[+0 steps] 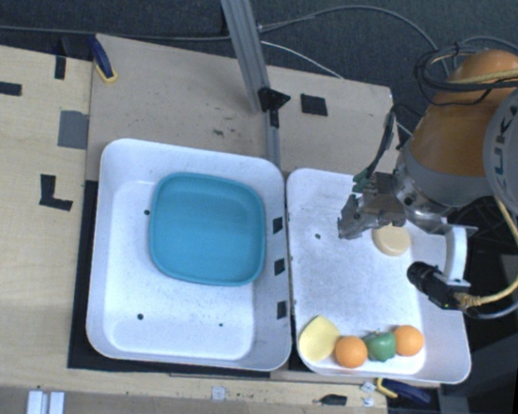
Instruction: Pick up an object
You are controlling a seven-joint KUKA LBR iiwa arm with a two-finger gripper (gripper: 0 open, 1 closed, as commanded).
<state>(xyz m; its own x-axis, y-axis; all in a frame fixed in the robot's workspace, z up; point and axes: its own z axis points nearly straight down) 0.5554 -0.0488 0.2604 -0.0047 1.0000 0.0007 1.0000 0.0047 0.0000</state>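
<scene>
My gripper [353,225] hangs over the upper part of the right bin [356,278], fingers pointing down and to the left. A pale cream round object [392,240] lies just to its right, partly under the wrist. Along the right bin's near edge sit a yellow object [319,337], an orange ball [350,352], a green object [379,346] and another orange ball [408,341]. Nothing shows between the fingers.
The left bin [120,259] holds a square blue plate [208,229]. A grey metal pole [252,44] slants down to the bins' far edge. The arm's body and cables [470,115] crowd the right bin's far right side.
</scene>
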